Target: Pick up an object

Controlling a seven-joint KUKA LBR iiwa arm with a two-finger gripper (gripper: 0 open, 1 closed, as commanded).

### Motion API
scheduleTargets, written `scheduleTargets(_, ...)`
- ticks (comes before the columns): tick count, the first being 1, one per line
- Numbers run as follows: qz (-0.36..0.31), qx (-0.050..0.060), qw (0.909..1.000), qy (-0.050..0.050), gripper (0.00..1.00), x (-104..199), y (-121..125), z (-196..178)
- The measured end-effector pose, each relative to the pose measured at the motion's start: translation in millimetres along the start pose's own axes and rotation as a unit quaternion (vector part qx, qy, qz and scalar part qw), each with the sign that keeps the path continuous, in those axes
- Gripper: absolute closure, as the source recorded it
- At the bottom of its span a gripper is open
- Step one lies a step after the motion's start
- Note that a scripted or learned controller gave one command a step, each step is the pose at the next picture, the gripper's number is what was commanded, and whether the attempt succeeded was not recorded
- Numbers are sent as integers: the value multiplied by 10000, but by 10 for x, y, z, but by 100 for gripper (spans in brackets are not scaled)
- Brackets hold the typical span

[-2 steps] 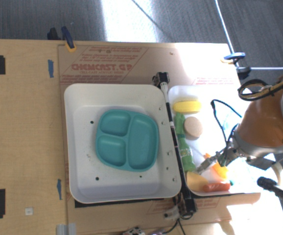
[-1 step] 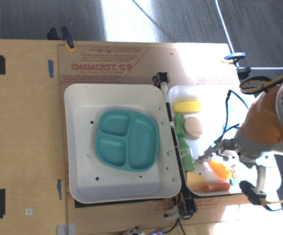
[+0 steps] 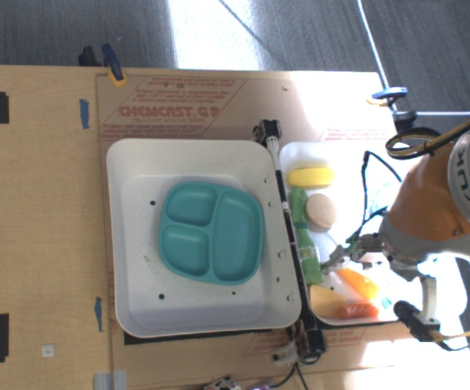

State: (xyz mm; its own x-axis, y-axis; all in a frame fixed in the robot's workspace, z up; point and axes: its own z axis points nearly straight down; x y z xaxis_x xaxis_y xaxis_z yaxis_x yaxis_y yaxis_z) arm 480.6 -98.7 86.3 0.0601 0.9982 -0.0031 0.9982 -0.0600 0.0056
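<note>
Several items crowd the right bin (image 3: pixel 357 149) beside your gripper (image 3: pixel 338 255): the carrot (image 3: pixel 357 283) just below it, the egg (image 3: pixel 321 212) just above. I cannot tell its grip state, so you should centre over the carrot before closing.

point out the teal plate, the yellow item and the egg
teal plate (image 3: pixel 211 232): camera view, centre divider, left bin.
yellow item (image 3: pixel 310 175): camera view, its top face.
egg (image 3: pixel 321 212): camera view, middle of shell.

Bright, hard daylight from the upper right; washes out the right bin (image 3: pixel 357 157) to near-white glare; streaks across the grey floor (image 3: pixel 219 15) at top; softly even over the left bin (image 3: pixel 129 242); slightly soft focus throughout.
</note>
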Motion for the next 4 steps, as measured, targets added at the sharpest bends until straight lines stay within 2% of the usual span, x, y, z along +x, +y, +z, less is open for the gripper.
scheduleTargets(1,-1516,5,9884,8,0,-55,2,-1)
scheduleTargets(2,-3327,-6,9430,3,0,-28,7,-3)
scheduleTargets(3,-3328,-6,9430,4,0,-28,7,-2)
scheduleTargets(4,45,-5,10000,12,0,-17,6,2)
